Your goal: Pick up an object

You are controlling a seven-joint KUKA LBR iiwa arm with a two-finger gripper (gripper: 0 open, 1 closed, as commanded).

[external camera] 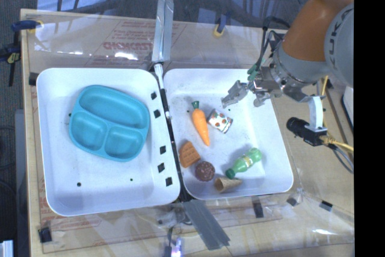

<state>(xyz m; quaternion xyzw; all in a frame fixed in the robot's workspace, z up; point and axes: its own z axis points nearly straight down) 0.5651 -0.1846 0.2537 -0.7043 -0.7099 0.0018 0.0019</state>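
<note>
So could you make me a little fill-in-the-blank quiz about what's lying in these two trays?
1. The blue plate lies in the ____ bin.
2. The carrot is coloured ____.
3. The green bottle lies in the ____ bin.
4. The gripper hangs over the ____ bin.

Missing words: left; orange; right; right

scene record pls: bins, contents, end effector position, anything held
left bin: blue divided plate
right bin: carrot, small white printed item, green bottle, brown round item, orange-brown piece, tan cone-like piece
end effector: above the right bin's upper part, up and right of the carrot
held: nothing visible between the fingers
arm: enters from the right
</note>
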